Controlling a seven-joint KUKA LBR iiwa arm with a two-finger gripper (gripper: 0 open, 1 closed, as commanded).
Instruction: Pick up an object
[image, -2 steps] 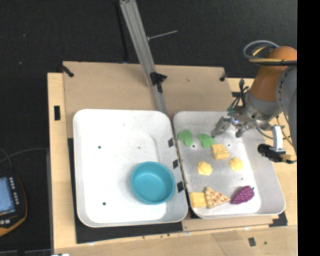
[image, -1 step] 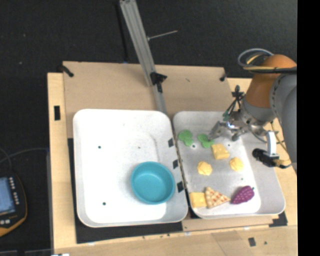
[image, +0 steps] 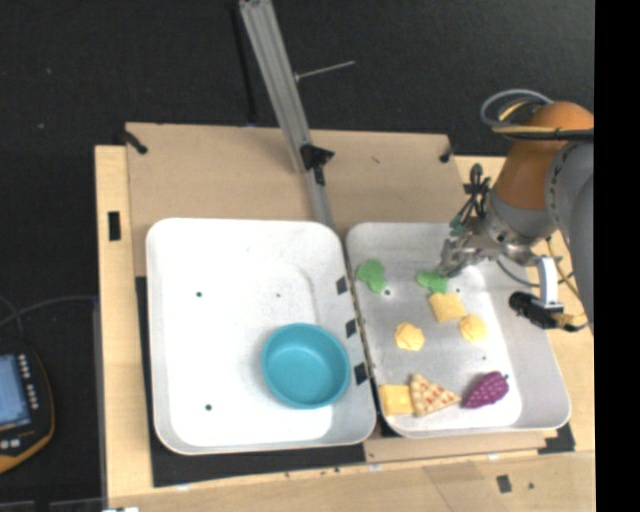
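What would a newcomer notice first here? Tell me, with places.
A blue bowl sits in the left bin, near its lower right corner. The right bin holds scattered toy food, with purple grapes and a pizza slice at the bottom. The tool reaches down by a small green piece.

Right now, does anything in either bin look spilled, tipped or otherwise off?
Nothing stands out. The blue bowl sits upright in the left bin. The toy foods, including the pizza slice and grapes, lie loose in the right bin. The gripper is low beside a green piece.
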